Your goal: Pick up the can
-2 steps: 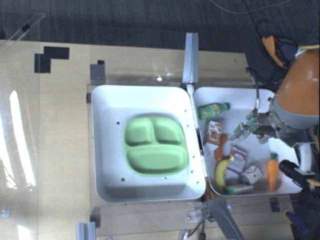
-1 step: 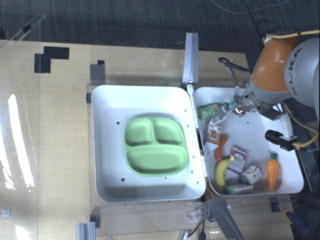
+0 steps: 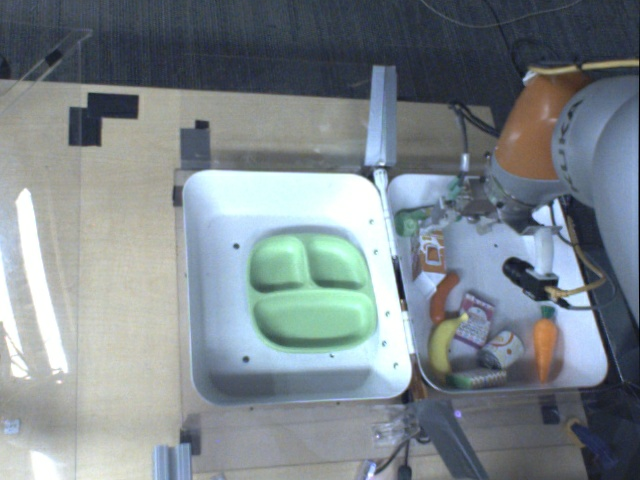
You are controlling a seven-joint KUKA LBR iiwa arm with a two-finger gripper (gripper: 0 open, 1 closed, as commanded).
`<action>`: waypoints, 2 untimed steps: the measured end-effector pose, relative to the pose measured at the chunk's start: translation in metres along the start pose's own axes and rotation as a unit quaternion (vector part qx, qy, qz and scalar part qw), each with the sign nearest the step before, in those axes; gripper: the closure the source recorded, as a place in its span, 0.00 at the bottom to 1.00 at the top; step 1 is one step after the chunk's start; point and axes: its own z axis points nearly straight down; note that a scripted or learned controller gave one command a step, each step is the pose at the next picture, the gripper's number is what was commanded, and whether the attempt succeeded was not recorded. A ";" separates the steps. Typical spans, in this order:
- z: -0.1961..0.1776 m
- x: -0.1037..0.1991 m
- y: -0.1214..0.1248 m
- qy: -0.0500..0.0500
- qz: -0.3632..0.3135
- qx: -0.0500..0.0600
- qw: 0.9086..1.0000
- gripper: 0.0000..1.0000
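**Surroundings.** The right bin (image 3: 490, 260) holds all the loose items. The can (image 3: 501, 349) lies in its near part, close to the near wall, and it is hemmed in:
- A purple box (image 3: 474, 318) lies just beside it, on its far-left side.
- A carrot (image 3: 543, 346) lies just beside it on the right, leaf end toward the far wall.
- A thin green item (image 3: 466, 378) lies along the near wall, just left of it.
- A banana (image 3: 442, 344) lies beyond the box, near the wall shared with the left bin (image 3: 215, 268).

Farther up that wall lie a red sausage (image 3: 445, 295) and a small carton (image 3: 432, 251). A green object (image 3: 406, 222) sits toward the far-left corner.

My gripper (image 3: 472, 205) hangs over the far part of the right bin, well apart from the can. I cannot tell whether it is spread or pressed together.

**Open room.** Bare floor shows in the middle of the right bin, on the far side of the purple box. The left bin holds a green divided plate (image 3: 308, 290), with bare floor all round it.

**Orientation.** The can appears to lie on its side. Its long axis runs roughly left to right across the view, slightly tilted. I cannot tell which end is the lid.
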 end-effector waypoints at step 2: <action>0.028 -0.072 0.039 0.000 0.053 0.014 0.998 0.00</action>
